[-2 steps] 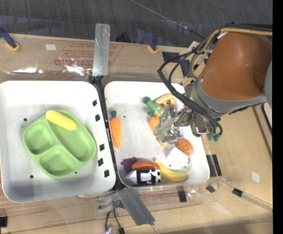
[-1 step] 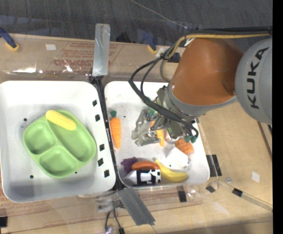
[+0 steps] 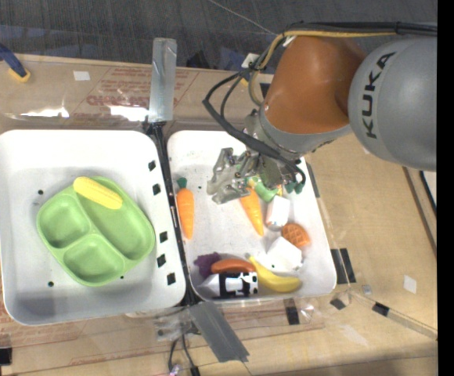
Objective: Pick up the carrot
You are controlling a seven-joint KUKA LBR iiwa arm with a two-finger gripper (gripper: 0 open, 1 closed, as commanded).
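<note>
I have the pincer (image 3: 231, 175) low in the right bin (image 3: 321, 233), just beside one carrot (image 3: 252, 212) with another carrot (image 3: 185, 211) against the left wall, though I cannot tell whether it's spread.

tray (image 3: 94, 237) in left bin (image 3: 16, 155), corn (image 3: 98, 193) on tray, two carrots (image 3: 185, 210) in right bin (image 3: 192, 143)

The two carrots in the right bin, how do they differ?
The left carrot lies alone by the bin's left wall, pointing straight down the view; the middle carrot is tilted, its tip toward the lower right. The left carrot lies apart from the claw; the middle carrot's top sits right under the claw. The left one looks longer. Both are orange with green tops.
</note>
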